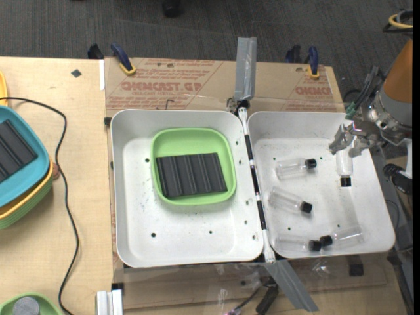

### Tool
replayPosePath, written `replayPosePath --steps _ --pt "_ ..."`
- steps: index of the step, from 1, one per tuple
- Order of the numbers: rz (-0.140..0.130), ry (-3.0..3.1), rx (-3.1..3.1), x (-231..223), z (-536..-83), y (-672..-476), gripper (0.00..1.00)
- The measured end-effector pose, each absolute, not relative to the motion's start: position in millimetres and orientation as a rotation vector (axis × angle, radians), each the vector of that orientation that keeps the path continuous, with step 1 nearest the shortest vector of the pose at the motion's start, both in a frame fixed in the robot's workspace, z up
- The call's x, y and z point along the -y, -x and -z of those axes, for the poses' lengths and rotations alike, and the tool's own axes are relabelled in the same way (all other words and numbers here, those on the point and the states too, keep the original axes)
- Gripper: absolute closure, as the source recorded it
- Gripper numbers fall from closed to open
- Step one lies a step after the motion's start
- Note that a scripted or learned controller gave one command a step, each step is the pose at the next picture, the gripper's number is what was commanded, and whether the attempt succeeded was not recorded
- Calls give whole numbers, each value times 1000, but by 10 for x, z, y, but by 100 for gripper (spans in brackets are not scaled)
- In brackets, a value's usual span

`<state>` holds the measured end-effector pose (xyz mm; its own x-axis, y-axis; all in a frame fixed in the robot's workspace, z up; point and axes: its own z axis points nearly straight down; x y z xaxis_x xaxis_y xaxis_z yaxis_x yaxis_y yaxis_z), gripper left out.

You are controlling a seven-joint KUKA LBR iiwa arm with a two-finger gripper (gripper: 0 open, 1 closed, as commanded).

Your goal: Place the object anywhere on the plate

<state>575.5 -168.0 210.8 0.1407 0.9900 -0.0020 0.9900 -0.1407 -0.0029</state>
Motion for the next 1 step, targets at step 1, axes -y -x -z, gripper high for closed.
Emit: replayPosePath --steps 1 --pt "-5 2372 2058 1680 -2108 -5756 0"
